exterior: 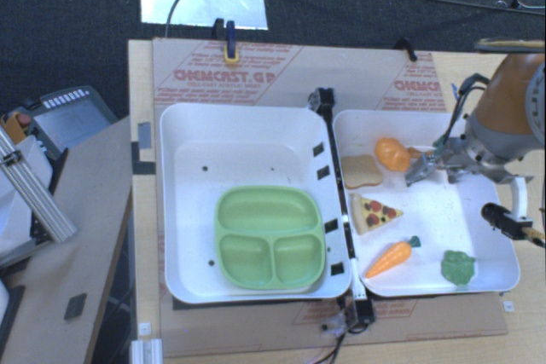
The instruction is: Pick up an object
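While the arm's two-finger gripper (420, 172) hangs in the right white bin (490, 273) | round orange plastic fruit (392, 154) just left of fingers; apparently touching | finger opening: cannot tell; nothing visibly held

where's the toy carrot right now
The carrot lies in the right bin, near its front edge, just below the pizza slice and left of the green broccoli.

dark carpet (68, 4), wooden bench (141, 183), side table (77, 209)
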You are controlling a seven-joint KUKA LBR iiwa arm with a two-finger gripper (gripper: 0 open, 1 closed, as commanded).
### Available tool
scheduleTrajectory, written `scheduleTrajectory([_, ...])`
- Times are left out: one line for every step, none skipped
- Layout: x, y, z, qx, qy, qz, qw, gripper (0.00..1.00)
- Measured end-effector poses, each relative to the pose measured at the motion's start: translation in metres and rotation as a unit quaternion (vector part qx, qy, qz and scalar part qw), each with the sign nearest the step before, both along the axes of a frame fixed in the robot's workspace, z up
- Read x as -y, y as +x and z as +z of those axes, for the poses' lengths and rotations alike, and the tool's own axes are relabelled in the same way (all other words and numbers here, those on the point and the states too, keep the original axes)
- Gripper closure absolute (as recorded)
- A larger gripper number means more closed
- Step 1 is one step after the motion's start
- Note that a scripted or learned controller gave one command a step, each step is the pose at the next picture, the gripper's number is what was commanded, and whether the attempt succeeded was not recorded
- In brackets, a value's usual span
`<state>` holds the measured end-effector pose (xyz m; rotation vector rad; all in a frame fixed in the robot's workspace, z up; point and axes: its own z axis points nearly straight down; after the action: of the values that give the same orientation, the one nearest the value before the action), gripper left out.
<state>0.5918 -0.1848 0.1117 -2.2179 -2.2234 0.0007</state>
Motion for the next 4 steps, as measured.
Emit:
scheduleTrajectory([0.001, 0.001, 0.013, 0.002, -0.0007, -0.001, 1.0, 1.0])
scheduleTrajectory([-0.001, 0.002, 0.078, 0.004, -0.0013, 0.001, 1.0, 1.0])
scheduleTrajectory([0.004, 0.005, 0.142, 0.005, -0.0017, 0.001, 1.0, 1.0])
scheduleTrajectory([0.004, 0.006, 0.158, 0.003, -0.0009, 0.002, 1.0, 1.0])
